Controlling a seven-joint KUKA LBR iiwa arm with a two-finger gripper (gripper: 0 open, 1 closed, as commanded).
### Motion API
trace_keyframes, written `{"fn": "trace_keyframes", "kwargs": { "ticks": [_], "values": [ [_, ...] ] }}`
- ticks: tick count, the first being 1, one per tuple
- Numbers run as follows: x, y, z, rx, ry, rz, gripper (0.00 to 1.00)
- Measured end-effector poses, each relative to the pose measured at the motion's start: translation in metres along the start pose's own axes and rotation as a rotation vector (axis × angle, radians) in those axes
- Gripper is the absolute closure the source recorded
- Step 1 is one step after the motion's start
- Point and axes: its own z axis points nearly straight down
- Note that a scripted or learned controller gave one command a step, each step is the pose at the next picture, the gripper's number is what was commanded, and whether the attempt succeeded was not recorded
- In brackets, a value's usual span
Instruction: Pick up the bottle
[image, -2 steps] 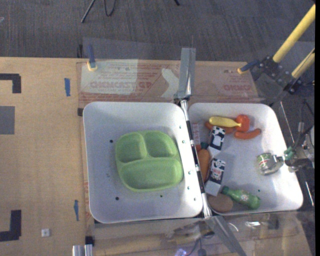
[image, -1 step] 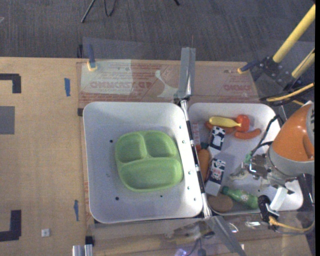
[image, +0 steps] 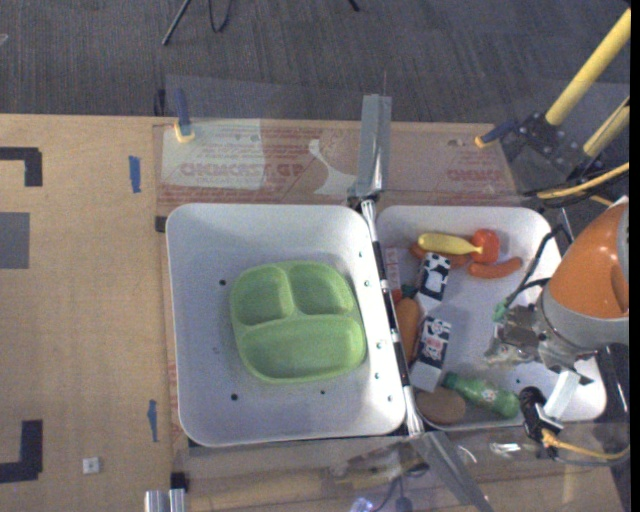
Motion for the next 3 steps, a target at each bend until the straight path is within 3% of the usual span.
{"fn": "trace_keyframes", "kwargs": {
  "ticks": [1, 2, 3],
  "values": [
    [-0.022, 0.007, -0.125, 0.007, -0.001, 0.128, 1.00],
    [-0.021, 0.007, -0.125, 0.007, -0.001, 0.128, 0.00],
    [0.033, -0.011, -0.018, 0.007, 0.000, 0.103, 0.00]
  ]
}}
